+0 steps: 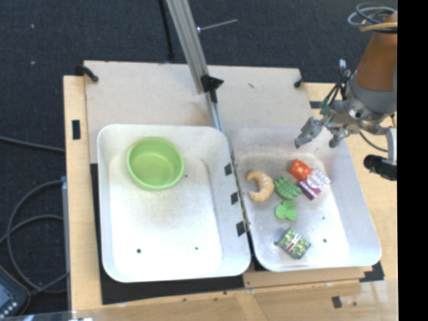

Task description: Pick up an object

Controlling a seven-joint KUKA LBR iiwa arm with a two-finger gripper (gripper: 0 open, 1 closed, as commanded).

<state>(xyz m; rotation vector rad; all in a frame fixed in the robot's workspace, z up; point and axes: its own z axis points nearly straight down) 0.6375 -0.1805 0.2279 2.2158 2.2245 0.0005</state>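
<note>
Two white bins are seen side by side on the bench (160, 99), and the claw (323, 134) is poised over the far rim of the right bin (354, 233). Its two fingers are spread apart, with nothing between them. Above the claw, the orange band of the arm (378, 62) is seen at the right.

Several small objects lie in the right bin, all nearer the camera than the claw and apart from it. Closest, just below the claw, a red piece (299, 168) is found, touching a purple packet (314, 184). To the left of these and lower, a green leafy piece (287, 188) rests beside a tan croissant (260, 185). A second green piece (286, 212) lies just beneath. Farthest from the claw, towards the near rim, a green-and-white block (293, 243) is seen alone.

Well to the claw's left, a green bowl (155, 163) stands upright in the left bin (167, 246).

A metal pole (190, 42) rises at a slant from behind the bins. Dark carpet (67, 19) surrounds the bench, with cables (27, 206) on the left.
</note>
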